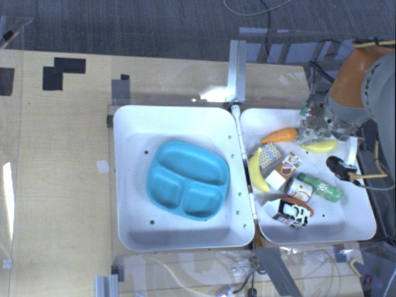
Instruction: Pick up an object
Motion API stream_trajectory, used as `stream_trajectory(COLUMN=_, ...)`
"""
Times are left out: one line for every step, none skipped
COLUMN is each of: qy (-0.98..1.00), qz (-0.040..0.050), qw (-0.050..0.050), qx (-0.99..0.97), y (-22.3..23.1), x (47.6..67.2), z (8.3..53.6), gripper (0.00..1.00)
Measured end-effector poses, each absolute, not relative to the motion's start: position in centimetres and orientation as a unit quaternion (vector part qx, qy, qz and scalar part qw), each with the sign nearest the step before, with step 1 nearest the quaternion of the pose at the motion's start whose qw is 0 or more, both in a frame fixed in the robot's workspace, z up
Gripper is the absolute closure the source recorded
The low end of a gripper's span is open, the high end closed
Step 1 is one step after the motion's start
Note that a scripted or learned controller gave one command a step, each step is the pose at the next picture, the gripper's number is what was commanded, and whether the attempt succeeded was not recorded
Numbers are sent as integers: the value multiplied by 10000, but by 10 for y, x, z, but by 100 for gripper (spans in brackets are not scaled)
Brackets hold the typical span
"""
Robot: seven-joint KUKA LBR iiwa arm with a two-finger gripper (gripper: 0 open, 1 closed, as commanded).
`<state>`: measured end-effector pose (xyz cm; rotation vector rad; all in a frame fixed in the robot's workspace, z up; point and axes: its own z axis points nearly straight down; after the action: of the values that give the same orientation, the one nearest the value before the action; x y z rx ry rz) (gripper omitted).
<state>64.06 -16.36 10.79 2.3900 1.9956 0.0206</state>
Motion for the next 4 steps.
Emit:
stream_trajectory(qy=7158, qz=-7, qw=-2, qx=6983, y=-155, x=649, z=158, gripper=100)
stream_trajectory(qy=7159, qz=-7, qw=-2, qx=6982, y=-155, x=649, z=158, gripper=0)
stream_trajectory(qy=6794, qz=57, qw=86, qx=7337, y=-170, x=627, z=105, gripper=0)
stream_trajectory(qy=6801, qz=48, qw=91, qx=7330, y=-171, x=628, z=113, gripper=100)
